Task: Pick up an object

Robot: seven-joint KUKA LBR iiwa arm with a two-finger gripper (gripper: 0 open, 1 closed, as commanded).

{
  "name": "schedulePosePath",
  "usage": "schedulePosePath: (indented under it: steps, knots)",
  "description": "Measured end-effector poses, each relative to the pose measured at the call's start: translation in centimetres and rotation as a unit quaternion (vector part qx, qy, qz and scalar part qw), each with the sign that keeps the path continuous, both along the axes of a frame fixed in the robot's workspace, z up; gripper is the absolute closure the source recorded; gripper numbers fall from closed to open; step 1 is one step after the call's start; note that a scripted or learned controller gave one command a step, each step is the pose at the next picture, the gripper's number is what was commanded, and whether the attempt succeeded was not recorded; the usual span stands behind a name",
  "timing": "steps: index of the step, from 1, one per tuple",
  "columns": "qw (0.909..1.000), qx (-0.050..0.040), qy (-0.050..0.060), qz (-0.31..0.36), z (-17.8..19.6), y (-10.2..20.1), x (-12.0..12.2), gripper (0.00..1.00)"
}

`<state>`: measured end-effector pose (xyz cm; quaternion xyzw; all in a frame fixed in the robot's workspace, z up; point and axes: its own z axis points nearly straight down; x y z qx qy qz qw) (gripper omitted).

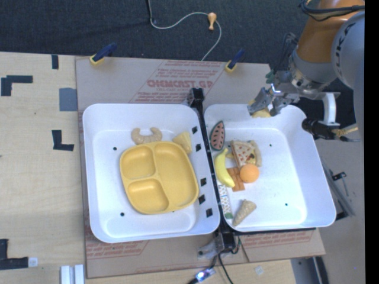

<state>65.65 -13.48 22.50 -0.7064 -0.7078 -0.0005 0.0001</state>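
Two white bins sit side by side; we see the gripper (265, 106) over the far rim of the right bin (308, 176), its fingers clenched on a small yellow object (261, 113). Below-left of the fingers lie a watermelon slice (217, 135), a banana (222, 168), a sandwich piece (244, 152), an orange ball (249, 173) and a cone (244, 210). Further left of the fingers, the left bin (98, 176) holds a yellow divided plate (158, 177), a tan pretzel-like piece (145, 136) and a yellow wedge (183, 141).
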Motion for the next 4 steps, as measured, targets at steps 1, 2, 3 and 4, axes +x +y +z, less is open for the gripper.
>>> schedulePosePath:
  steps: [1,2,3,4]
  knots:
    - [1.0,0.0005,0.001,0.002,0.9,5.3,-1.9,1.0]
    - [1.0,0.0,0.003,0.001,0.2,9.3,-4.8,1.0]
    - [1.0,0.0006,0.002,0.002,0.9,14.2,-6.3,1.0]
    - [1.0,-0.0002,0.003,0.001,-0.6,18.3,-9.0,1.0]
